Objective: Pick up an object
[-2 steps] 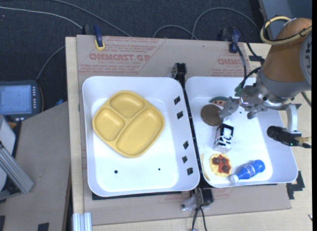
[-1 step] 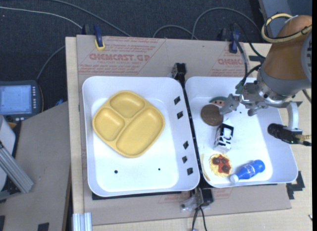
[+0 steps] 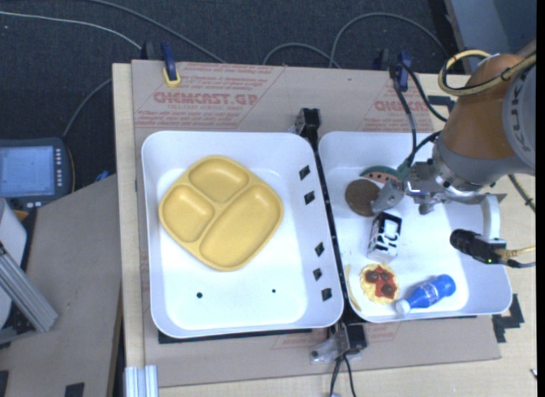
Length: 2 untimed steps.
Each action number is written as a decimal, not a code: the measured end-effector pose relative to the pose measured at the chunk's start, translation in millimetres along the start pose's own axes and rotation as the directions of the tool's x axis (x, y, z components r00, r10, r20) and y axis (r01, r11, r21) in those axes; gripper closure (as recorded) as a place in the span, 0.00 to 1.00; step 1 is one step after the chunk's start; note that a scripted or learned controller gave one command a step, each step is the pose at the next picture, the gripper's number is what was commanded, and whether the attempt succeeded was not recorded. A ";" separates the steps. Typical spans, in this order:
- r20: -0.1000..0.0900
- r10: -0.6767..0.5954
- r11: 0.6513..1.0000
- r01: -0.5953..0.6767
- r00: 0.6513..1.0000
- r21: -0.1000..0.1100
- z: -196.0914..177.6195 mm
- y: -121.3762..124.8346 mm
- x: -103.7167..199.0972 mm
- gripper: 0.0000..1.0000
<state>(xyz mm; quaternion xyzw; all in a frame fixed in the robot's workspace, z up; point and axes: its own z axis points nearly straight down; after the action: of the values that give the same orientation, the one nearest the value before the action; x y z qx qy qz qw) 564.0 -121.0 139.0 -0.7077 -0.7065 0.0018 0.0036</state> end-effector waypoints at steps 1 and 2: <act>0.000 -0.001 1.000 0.001 1.000 0.000 53.2 -0.9 0.7 0.00; 0.001 -0.001 1.000 0.001 1.000 -0.008 38.5 1.3 0.6 1.00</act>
<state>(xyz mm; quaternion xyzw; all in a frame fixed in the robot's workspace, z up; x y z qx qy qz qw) 565.0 -120.3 100.6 -0.7074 -0.7068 -0.0008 0.0006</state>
